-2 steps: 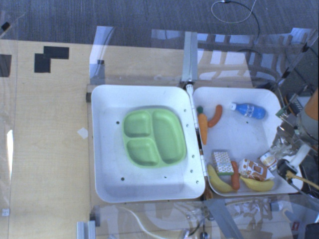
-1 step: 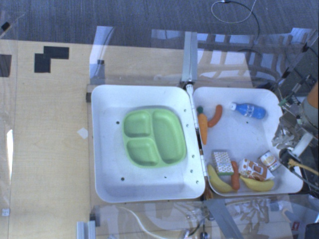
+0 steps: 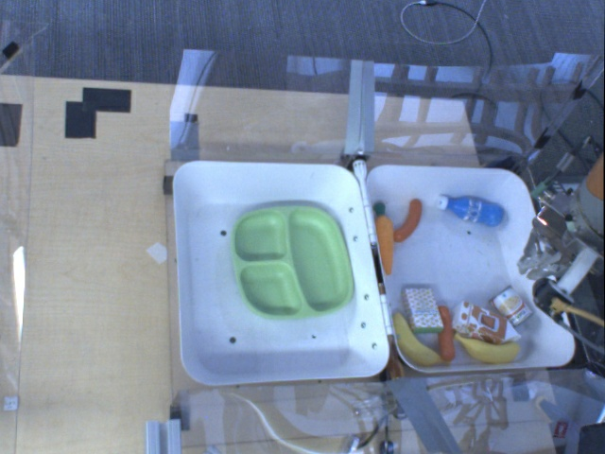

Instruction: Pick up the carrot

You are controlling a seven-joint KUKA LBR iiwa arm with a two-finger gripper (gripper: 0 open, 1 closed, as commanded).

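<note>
Near items, lower right of frame: two yellow plastic bananas [image 3: 416, 340] lay along the front wall of the right white bin [image 3: 515, 185], probably slid there against the rim. A reddish-orange sausage-shaped piece [image 3: 445, 333] rested between them, with a small patterned packet [image 3: 422, 305] and a red-and-white carton [image 3: 480, 323] just behind.

Centre of frame: the left white bin [image 3: 203, 253] held a green three-compartment plastic tray [image 3: 292, 261], flat, nothing in it.

Task item: the orange carrot with green top [image 3: 384, 238] lay lengthwise against the right bin's left wall, hard by the divider; such a position would likely leave little finger room on that side. A curved red-orange sausage [image 3: 408, 221] sat just beside it.

Far items: a blue plastic bottle [image 3: 474, 211] lay on its side, upper right of the bin.

Gripper [image 3: 548, 253]: at right edge of frame, outside the bin wall, well apart from the carrot; nothing seen held, its finger state could not be told.
</note>
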